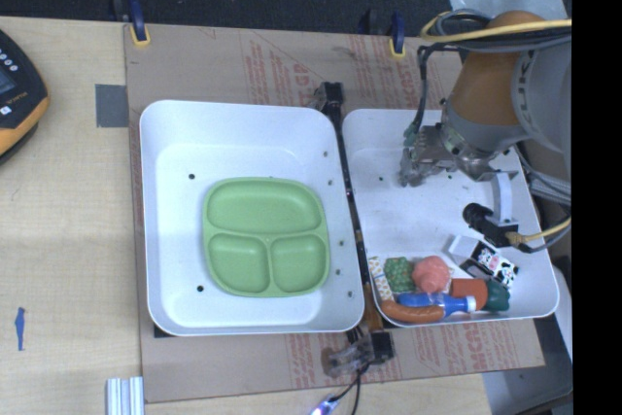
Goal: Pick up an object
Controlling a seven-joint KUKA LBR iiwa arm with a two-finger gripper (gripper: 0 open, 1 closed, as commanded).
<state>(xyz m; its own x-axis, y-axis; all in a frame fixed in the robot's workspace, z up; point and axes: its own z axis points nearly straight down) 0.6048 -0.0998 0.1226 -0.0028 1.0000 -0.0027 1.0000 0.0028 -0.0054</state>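
My gripper (418,172) hangs over the far half of the right bin (389,209), above bare white floor, with nothing seen in it. A pile of small things lies along that bin's near edge: a green bumpy toy (398,271), a pink ball (431,273), an orange-red piece (470,289), a blue and white marker (437,303) on an orange sausage shape (408,314), and a small black and white box (489,259). The pile lies well in front of the gripper, apart from it.
The left bin (175,209) holds a pale green divided plate (264,235). A ridge where the two bin walls meet (346,209) runs between them. A yellow and black device (15,102) sits at the bench's far left.
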